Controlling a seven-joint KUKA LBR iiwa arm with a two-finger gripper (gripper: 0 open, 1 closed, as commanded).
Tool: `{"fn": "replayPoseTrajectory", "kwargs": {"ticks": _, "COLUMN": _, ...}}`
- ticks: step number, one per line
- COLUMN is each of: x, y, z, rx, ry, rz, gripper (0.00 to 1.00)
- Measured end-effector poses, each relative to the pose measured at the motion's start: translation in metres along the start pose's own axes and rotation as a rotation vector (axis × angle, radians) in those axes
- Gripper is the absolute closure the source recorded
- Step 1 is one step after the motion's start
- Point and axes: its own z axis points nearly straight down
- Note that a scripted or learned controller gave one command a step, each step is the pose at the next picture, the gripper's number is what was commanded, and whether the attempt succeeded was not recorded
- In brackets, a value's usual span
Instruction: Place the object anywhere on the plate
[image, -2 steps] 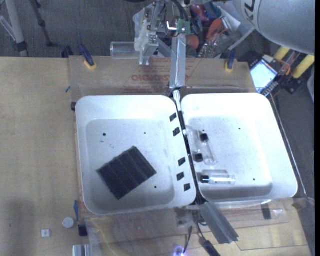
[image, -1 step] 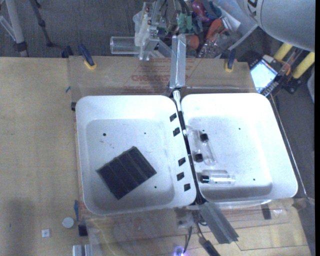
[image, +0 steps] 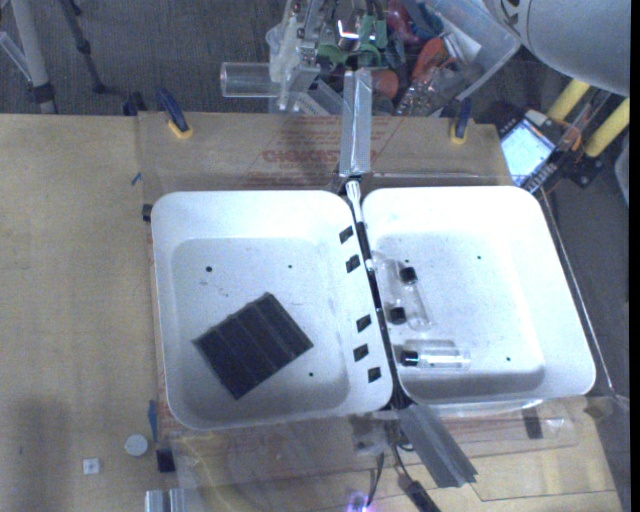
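Pincer state: can't tell; arm (image: 578, 35) sits top right. 2 bins: L bin (image: 250, 207) has 1 dark ribbed plate (image: 252, 345), R bin (image: 520, 300) has 2 clear black-capped vials (image: 412, 298) (image: 437, 355).

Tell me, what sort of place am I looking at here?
Probably a robotics lab test bench. Two shallow white plastic bins sit side by side on a plywood bench top, one holding a dark ribbed square plate, the other small clear plastic vials. Tools and cables clutter the far edge.
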Motion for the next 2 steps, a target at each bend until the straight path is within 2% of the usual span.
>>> {"fn": "replayPoseTrajectory", "kwargs": {"ticks": 2, "x": -0.003, "y": 0.001, "z": -0.024, "rx": -0.01, "ry": -0.02, "rz": 0.001, "gripper": 1.0}}
